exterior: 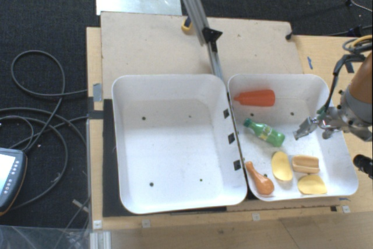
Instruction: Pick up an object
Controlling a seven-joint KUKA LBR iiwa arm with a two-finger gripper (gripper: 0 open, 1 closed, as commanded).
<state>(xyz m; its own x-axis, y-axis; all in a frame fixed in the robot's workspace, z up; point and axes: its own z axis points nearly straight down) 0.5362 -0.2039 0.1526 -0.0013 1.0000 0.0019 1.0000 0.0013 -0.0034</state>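
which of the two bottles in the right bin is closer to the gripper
The green bottle, lying mid-bin just left of the gripper. The orange bottle lies farther off, against the bin's far wall.

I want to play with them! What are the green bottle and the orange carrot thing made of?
Green bottle: probably glossy plastic; light glints on it. Orange carrot-like piece: likely toy plastic or rubber, evenly coloured and smooth. Too small to be sure.
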